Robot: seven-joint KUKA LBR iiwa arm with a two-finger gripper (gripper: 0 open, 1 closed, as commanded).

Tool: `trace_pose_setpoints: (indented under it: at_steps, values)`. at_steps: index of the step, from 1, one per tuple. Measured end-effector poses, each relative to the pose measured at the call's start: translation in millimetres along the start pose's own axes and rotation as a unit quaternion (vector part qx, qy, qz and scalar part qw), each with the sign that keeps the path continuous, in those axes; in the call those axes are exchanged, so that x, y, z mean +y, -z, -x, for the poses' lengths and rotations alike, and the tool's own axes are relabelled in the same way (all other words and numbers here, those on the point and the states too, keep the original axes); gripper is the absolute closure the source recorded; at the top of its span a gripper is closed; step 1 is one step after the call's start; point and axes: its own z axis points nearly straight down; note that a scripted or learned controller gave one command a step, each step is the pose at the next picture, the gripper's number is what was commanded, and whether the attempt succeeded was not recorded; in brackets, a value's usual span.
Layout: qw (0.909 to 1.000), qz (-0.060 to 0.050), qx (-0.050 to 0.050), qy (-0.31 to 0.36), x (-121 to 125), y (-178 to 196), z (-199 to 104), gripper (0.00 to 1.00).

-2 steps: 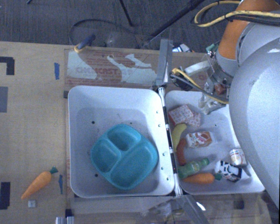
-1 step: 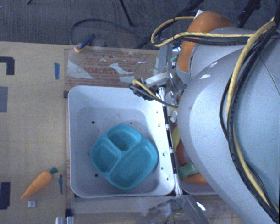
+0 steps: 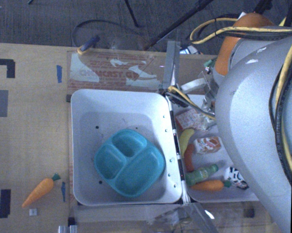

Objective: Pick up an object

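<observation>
While the arm [image 3: 260,122] hides the pincer, whose state I cannot tell, a banana [image 3: 185,139] lies beside it.

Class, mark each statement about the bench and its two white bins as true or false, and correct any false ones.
1. The teal divided plastic plate lies in the left white bin. True.
2. An orange toy carrot lies on the wooden bench, outside the bins. True.
3. The green plastic bottle is in the left bin. False: it lies in the right white bin.
4. The yellow toy banana rests on the plate. False: it is in the right bin.
</observation>
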Motion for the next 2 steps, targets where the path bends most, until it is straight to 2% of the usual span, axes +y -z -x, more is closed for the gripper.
trace_pose_setpoints:
  at_steps: [1, 2]
  values:
    - [1.0000, -0.001, 0.000, 0.000, 69, -35, 30, 1.00]
    - [1.0000, 0.000, 0.002, 0.000, -15, 27, -29, 1.00]
